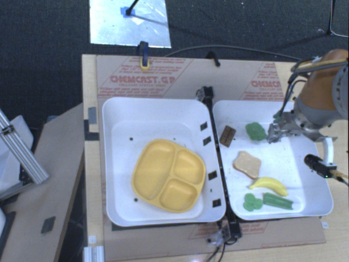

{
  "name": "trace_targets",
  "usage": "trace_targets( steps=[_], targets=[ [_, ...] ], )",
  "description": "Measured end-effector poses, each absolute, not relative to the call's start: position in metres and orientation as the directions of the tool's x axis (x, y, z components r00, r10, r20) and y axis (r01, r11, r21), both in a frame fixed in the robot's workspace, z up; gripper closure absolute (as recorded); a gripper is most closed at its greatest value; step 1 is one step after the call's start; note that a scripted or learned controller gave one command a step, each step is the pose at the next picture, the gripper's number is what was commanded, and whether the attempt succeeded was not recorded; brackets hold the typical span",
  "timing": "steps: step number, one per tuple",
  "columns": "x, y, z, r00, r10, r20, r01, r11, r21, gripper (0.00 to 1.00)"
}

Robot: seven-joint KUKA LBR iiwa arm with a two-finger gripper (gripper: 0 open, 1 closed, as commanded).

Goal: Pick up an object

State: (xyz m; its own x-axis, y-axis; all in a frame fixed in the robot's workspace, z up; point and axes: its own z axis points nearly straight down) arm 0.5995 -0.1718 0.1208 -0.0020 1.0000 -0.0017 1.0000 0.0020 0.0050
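Note:
The right bin (316,201) holds a green lump (254,131) at the back, a brown chocolate-like block (227,136) near the divider, a slice of bread (247,164), a yellow banana (269,185) and a green vegetable piece (267,202) at the front. My gripper (274,131) hangs low at the back of the right bin, just right of the green lump. Nothing shows between its fingers.
The left bin (125,119) holds a yellow compartment plate (169,174). A black divider strip (214,157) runs between the bins. The arm (322,91) reaches in from the right over the right bin's back corner.

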Motion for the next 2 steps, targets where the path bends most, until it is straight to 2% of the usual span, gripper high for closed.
trace_targets(
  steps=[1,2],
  targets=[
    [0.604,-0.169,0.165,-0.004,1.000,-0.001,1.000,0.004,0.005,1.00],
    [0.596,-0.174,0.220,-0.002,1.000,-0.002,1.000,0.002,0.007,1.00]
  ],
)
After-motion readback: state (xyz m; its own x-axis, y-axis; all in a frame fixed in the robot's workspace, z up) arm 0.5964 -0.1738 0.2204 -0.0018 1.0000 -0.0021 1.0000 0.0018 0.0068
